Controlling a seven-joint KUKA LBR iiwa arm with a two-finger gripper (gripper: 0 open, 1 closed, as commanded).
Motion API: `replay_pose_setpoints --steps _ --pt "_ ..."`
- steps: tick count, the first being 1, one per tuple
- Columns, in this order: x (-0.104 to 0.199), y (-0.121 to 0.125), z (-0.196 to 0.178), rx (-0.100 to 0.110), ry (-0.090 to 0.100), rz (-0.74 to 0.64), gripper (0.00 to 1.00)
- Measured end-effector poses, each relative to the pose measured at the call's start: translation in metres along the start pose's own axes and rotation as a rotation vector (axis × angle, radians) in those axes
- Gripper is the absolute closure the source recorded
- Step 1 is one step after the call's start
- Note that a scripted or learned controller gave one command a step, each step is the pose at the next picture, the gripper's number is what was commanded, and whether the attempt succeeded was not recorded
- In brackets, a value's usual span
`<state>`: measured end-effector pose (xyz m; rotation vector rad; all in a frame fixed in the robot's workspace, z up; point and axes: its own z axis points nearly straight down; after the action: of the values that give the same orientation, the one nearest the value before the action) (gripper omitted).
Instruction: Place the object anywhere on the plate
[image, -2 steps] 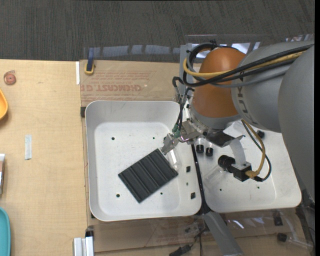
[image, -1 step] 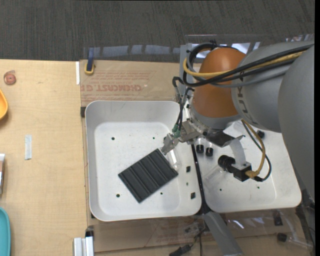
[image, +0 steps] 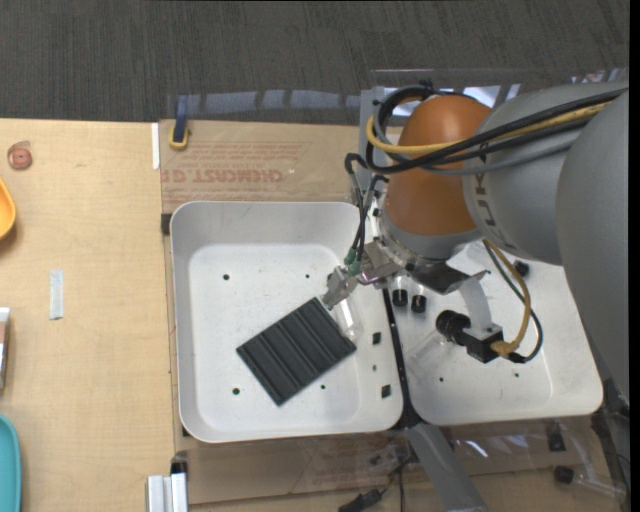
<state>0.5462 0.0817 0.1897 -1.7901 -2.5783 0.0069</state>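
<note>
The grey arm with its orange band reaches in from the right over the seam between two white bins; its gripper (image: 338, 290) hangs at the upper right corner of a dark ribbed plate (image: 296, 351) lying tilted on the floor of the left bin (image: 200, 400); whether the fingers are apart or together cannot be told; the wrist hides much of the right bin (image: 560, 390); no separate object can be made out.

plate (image: 296, 350) in left bin (image: 200, 300), lying flat | my gripper (image: 338, 290) just above plate's upper right corner | right bin (image: 560, 390) beside, under my arm (image: 520, 160)
</note>
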Motion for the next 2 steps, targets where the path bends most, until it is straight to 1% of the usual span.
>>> replay_pose_setpoints --steps 2 --pt "0.0 0.0 0.0 0.0 0.0 0.0 0.0"
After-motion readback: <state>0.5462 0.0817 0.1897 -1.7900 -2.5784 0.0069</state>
